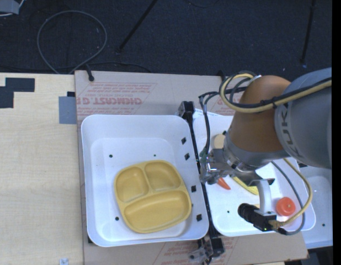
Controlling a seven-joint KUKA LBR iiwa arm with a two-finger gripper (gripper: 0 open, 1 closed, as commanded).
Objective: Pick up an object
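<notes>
Tool (217,175) low in right bin (303,231), orange carrot (224,184) at its 5 o'clock; grip state indiscernible, pickup unconfirmed.

A light wooden table (32,170) carries a flat brown cardboard sheet with red printed lettering (112,95), and two shallow white plastic bins sit side by side on that sheet. The left bin (132,128) and the right bin (325,225) touch along a middle seam fitted with small black clips (187,108). Beyond the table lies dark carpeted floor (203,32) with thin black cables (71,37) looping across it, and dark rectangular marks (13,90) show on the tabletop's far left.
</notes>
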